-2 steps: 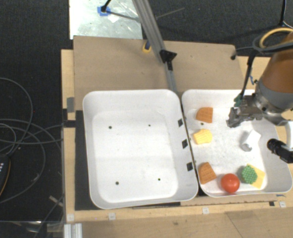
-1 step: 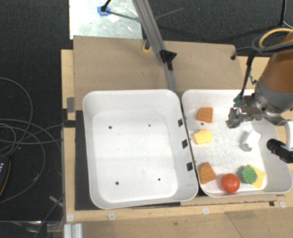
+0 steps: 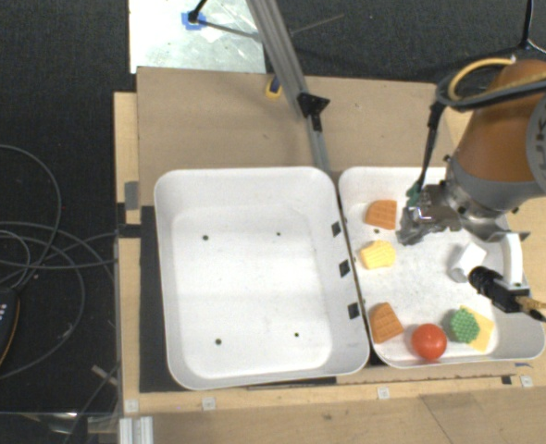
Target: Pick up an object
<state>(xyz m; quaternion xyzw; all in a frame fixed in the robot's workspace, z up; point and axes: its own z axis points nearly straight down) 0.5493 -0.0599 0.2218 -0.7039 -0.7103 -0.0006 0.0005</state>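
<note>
The right bin (image 3: 523,345) holds several toy foods. An orange piece (image 3: 380,215) lies at its back left, with a yellow wedge (image 3: 377,255) just in front of it. Along the front lie a brown-orange piece (image 3: 385,322), a red tomato (image 3: 428,341) and a green-and-yellow piece (image 3: 468,326). My gripper (image 3: 415,224) hangs over the bin's back part, just right of the orange piece and above the yellow wedge. I see nothing held in it.
The left bin (image 3: 245,276) lies beside the right one on the brown bench. A slanted metal pole (image 3: 287,54) crosses the back of the bench. Cables lie on the dark floor at the left.
</note>
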